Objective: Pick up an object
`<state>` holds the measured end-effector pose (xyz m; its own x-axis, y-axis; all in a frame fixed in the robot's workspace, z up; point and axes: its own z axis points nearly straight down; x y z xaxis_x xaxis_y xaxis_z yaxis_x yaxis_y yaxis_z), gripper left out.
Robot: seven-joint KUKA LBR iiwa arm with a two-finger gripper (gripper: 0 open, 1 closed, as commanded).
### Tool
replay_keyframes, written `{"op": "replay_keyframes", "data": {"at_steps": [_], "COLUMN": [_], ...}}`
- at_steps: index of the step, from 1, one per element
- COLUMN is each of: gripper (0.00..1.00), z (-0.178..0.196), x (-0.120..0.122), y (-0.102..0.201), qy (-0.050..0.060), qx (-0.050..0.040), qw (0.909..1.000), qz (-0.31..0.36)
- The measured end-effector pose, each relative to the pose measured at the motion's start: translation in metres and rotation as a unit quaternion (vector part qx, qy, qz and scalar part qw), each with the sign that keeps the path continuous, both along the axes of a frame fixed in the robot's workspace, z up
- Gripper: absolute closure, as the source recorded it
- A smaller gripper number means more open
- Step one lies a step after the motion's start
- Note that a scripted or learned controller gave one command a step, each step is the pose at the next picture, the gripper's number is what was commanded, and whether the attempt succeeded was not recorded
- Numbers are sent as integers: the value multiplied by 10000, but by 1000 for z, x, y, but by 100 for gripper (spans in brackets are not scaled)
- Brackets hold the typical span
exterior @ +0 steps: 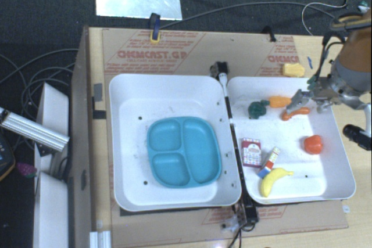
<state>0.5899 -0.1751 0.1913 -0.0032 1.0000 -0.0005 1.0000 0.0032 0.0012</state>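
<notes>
From the overhead camera I saw the arm reaching in from the right, its gripper hanging low over the far part of the right bin. Whether its grip was released or clenched I could not tell at that angle, and I saw nothing clearly caught in it. Just beside the tip lay an orange curved piece, close enough that I could not say if they touched. A second orange piece sat next to a dark green toy a little to the left. Nearer the front of that bin I made out a red-orange round fruit, a small red and white box, a little tube with a red and blue end, and a yellow banana touching or almost touching that tube. The left bin held a blue divided plate. A yellow block rested on the cardboard behind the right bin
</notes>
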Motion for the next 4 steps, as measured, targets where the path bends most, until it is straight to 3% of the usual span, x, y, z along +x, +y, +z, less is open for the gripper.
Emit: {"op": "replay_keyframes", "data": {"at_steps": [1,2,3,4], "gripper": [0,0,0,0], "z": [-107,-31,-95,-106], "x": [46,58,63,48], "y": [37,-20,-26,5], "qy": [-4,-17,25,-6], "qx": [3,-10,-3,1], "qw": [10000,10000,10000,10000], "qz": [9,-3,12,7]}}
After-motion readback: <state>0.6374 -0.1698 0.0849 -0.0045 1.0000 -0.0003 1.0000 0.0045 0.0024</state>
